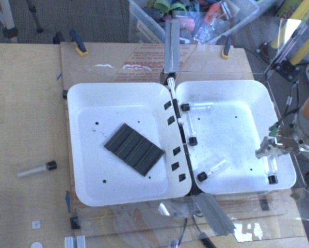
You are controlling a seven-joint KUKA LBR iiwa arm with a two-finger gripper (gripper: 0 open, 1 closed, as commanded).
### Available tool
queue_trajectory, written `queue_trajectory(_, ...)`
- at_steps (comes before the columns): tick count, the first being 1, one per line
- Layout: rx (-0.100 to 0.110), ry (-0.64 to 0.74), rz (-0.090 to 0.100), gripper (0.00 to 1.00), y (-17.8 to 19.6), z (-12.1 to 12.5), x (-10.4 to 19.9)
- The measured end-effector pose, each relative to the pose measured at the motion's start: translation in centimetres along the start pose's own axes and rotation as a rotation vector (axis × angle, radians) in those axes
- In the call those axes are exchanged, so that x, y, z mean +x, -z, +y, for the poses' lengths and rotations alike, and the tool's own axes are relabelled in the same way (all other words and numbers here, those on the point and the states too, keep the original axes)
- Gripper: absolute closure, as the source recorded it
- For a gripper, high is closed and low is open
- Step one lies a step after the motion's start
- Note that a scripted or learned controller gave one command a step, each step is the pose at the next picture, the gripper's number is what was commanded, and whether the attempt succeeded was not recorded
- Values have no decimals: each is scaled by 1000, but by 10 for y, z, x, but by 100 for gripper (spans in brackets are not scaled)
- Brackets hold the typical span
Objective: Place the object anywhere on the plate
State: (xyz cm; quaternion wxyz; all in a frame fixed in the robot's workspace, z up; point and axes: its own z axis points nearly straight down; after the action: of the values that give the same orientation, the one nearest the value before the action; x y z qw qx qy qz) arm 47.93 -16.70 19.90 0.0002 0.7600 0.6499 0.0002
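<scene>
The capped tube (272,168) lay near the right bin's (231,89) front right corner, just below the jaws, which hung at that bin's right rim; you could not tell how far open they stood or whether they held it. The dark ridged plate (133,149) lay flat in the left bin (92,94).

One camera watches me, fixed above the bench (20,112) and looking down at a slant. It stands far enough back to take in both white bins whole, the left bin (92,105) and the right bin (237,99) side by side, with a clear tub (144,9) of clutter beyond them at the top. My gripper (270,150) sits at its right edge.
</scene>
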Motion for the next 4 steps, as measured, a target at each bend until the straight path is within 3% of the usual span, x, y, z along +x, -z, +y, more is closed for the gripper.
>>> queue_trajectory(1,5,160,1,100,-15,11,91)
queue_trajectory(2,0,234,-1,100,-15,20,181)
queue_trajectory(3,0,375,-1,100,-15,61,256)
queue_trajectory(4,1,222,-1,100,-26,129,304)
